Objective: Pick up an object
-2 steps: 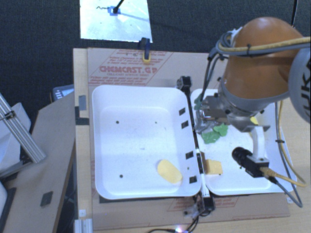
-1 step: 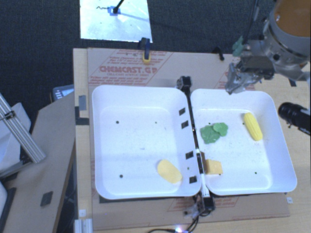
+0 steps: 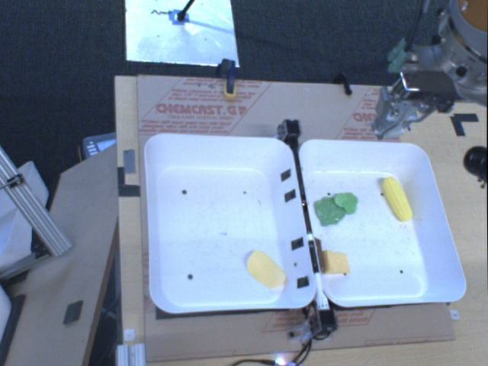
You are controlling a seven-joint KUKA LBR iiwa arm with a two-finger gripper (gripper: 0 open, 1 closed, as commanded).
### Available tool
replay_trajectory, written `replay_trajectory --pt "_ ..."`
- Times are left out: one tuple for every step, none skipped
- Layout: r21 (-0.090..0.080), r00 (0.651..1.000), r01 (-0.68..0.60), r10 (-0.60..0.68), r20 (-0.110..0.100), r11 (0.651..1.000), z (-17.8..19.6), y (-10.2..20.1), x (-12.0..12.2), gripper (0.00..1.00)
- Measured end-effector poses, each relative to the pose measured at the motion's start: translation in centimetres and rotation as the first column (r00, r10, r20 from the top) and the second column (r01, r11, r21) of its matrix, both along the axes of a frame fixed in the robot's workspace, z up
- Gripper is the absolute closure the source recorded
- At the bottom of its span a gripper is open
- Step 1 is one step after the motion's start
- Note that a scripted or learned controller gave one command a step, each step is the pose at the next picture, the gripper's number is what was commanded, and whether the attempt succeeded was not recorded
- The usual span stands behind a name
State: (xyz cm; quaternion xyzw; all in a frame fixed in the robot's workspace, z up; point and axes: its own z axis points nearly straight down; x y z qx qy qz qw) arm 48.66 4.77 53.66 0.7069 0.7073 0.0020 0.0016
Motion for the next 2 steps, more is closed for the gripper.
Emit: replay_trajectory --pt "-0.001 1.0 0.002 -0.002 -0.002 1.0 -0.2 -4.2 0.0 1.0" --pt "-0.002 1.0 0.004 -0.004 -0.001 1.0 -0.1 -9.4 0.0 1.0"
